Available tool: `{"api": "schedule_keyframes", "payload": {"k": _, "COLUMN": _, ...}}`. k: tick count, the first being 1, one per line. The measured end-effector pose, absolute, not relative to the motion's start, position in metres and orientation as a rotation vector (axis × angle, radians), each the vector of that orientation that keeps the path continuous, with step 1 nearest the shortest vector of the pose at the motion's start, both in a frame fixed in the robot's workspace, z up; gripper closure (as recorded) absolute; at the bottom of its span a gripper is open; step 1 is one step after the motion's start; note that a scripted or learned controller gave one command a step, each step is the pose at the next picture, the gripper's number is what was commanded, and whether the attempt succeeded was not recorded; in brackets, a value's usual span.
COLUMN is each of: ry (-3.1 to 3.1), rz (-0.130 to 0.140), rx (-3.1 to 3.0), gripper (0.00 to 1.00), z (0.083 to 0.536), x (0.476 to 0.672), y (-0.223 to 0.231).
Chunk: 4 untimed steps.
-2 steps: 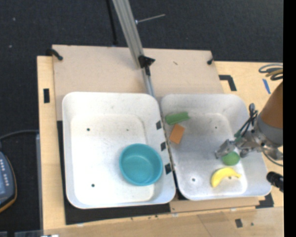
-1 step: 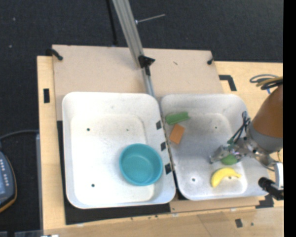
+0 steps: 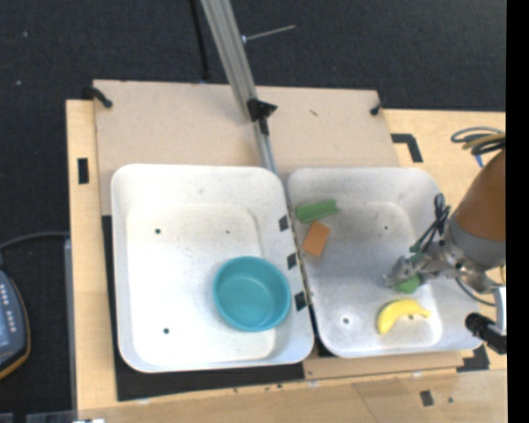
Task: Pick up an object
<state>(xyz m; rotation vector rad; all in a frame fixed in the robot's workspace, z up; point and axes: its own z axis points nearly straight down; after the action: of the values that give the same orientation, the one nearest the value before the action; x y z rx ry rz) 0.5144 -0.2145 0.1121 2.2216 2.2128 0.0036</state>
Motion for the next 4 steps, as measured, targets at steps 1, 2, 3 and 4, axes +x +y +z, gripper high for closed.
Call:
{"api": "schedule_keyframes", "payload": {"k": 1, "ry": 2.212, "rz": 0.004, "rx": 2.220, "gripper": 1.00, "z": 0.162, "x": 0.509, "y": -0.222}}
{"api": "schedule_keyframes", "payload": {"k": 2, "ry": 2.222, "rz": 0.001, "rx": 2.215, "gripper": 1.00, "z": 0.207, "x": 0.516, "y": -0.218}}
{"api": "schedule_keyframes", "payload": {"k": 3, "ry": 2.223, "rz": 0.002, "rx": 2.212, "gripper": 1.00, "z": 0.251, "x": 0.513, "y": -0.223}}
{"api": "schedule_keyframes", "payload": {"k": 4, "ry": 2.222, "rz": 0.002, "rx": 2.212, "gripper": 1.00, "z": 0.300, "x": 0.514, "y": -0.224}}
